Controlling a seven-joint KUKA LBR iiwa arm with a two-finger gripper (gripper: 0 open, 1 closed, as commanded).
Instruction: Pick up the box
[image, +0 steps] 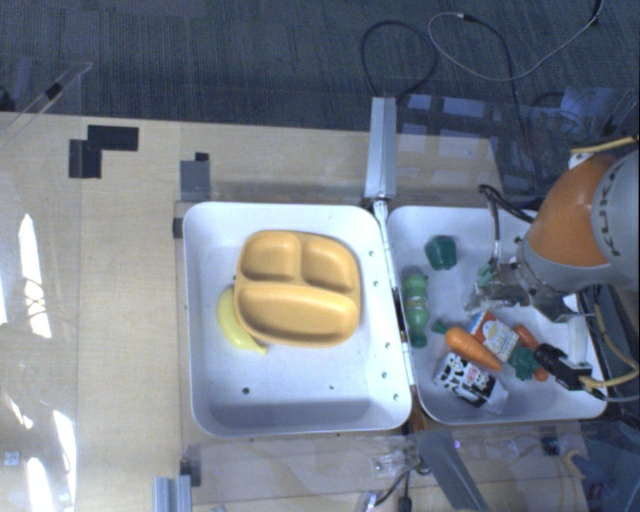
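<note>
A small black-and-white patterned box (465, 378) lies near the front edge of the right bin (455, 222). A smaller orange-and-white carton (498, 336) lies just behind it, beside an orange carrot (470, 347). My gripper (491, 291) hangs low over the right half of this bin, just behind the carton and well back from the patterned box. The arm's wrist covers most of the gripper. Nothing shows as held in it.
The right bin also holds a green cup (440, 251), a green bottle-shaped toy (415, 307), and red and green pieces (527, 356) by a black cable. In the left bin (300, 400) a yellow divided tray (298, 287) lies over a yellow item (234, 324).
</note>
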